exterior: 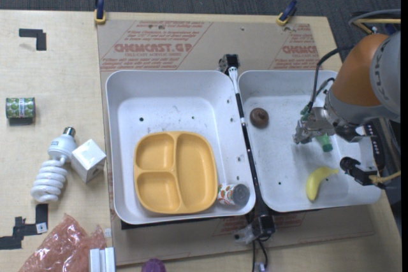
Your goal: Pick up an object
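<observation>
Overhead, end effector low in the right bin near its right wall, grip state impossible to tell, green item just beside it, banana toward the front edge, brown round object near the left wall.

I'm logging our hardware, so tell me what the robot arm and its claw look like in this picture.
The arm is bulky and rounded, grey with a broad orange band above the wrist. Black cables loop along it, and a yellowish one arcs over its top. The claw is a small metallic grey assembly with a green part beside it.

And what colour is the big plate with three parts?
Yellow-orange; the plate shows best in the camera view, in the left bin.
</observation>
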